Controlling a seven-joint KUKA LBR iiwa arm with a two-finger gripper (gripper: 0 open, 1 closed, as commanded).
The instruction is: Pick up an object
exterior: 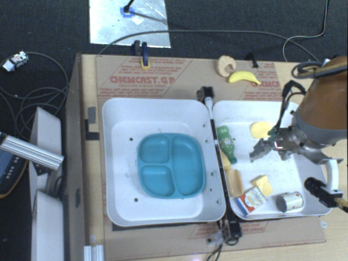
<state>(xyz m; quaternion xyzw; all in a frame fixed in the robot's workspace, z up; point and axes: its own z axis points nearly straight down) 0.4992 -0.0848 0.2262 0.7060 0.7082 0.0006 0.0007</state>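
Note:
My gripper hangs over the middle of the right bin, open, with bare bin floor showing between its fingers. A yellow lemon-like piece lies just beyond it. To its left, against the divider, a green bottle rests. In front of the gripper sit a yellow block, a red, white and blue carton, a tan block and a silver can. None of these touches the gripper.
The left bin holds a blue divided plate. A banana and a tan ring-shaped piece lie on the bench behind the bins. The arm's grey and orange body overhangs the right bin's right side.

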